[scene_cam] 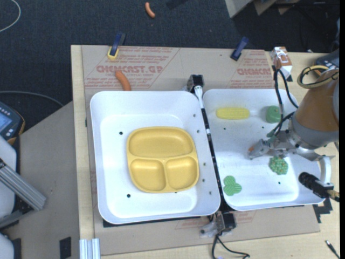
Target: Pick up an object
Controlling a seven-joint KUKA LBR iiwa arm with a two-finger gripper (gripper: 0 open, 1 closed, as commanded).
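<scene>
Jaws are seen low in the right bin, just beside a green grape bunch; jaw state can't be told. Nothing is seen lifted yet, so grasp & lift are judged still left.

Green grape bunch, right bin, touching pincer.

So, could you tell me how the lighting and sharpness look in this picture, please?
Camera view: even, soft light, with faint shadows only along the rims of the left bin; no strong glare on the yellow tray; the image is slightly soft overall, and the gripper by the green grapes is too blurred to read its fingers.
</scene>
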